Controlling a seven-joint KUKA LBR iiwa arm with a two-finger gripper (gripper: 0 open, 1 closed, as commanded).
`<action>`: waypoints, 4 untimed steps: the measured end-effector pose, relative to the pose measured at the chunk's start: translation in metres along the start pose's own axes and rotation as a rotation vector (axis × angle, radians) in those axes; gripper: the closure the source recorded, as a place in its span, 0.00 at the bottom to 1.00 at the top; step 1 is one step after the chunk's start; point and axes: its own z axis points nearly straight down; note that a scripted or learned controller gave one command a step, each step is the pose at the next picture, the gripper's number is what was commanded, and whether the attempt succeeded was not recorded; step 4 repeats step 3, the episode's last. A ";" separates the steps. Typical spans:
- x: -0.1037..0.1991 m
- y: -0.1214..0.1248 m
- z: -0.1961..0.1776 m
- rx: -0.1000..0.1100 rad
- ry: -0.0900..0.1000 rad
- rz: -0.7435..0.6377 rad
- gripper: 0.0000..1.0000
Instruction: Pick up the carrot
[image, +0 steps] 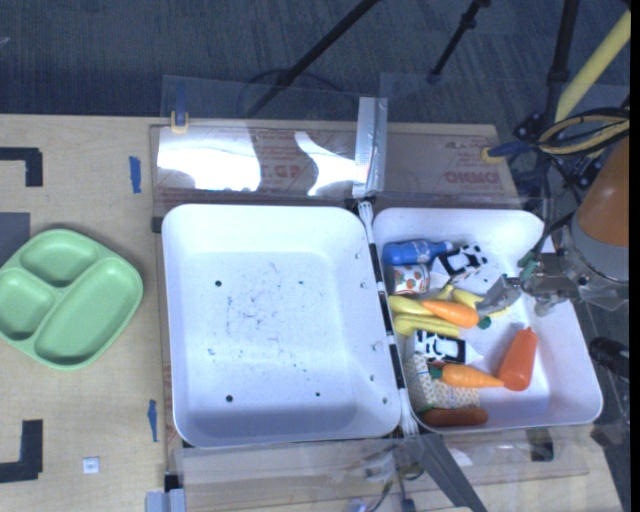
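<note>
Down at six o'clock in the right bin (575, 395) lies a brown sausage (455, 416), closest to me. Just above it is a small carrot (472, 377), lying flat with its tip pointing to three o'clock, touching a fat orange bottle (518, 358). A second carrot (450, 312) rests higher up, on top of the bananas (420, 312), with its green end at about four o'clock. A blue can (412, 251) sits at twelve o'clock in the pile, beside a black-and-white toy (460, 262).

All the toys are heaped on the left side of this bin, so they lean on each other.

From three o'clock the gripper (503, 292) comes in, low over the bin. Its tip is just beside the upper carrot's green end. I can't tell how its tip is set; it is too small and blurry. Nothing looks held yet.

I think it is aiming at the upper carrot, since that one lies on top and is easy to reach.

The left bin (270, 320) is bare and white, and a green plate (68, 297) sits far off at nine o'clock.
</note>
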 end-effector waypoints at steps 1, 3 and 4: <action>0.008 0.029 0.107 -0.002 -0.001 -0.032 0.00; 0.076 0.049 -0.012 -0.002 -0.001 -0.118 1.00; 0.076 0.049 -0.012 -0.002 -0.001 -0.118 1.00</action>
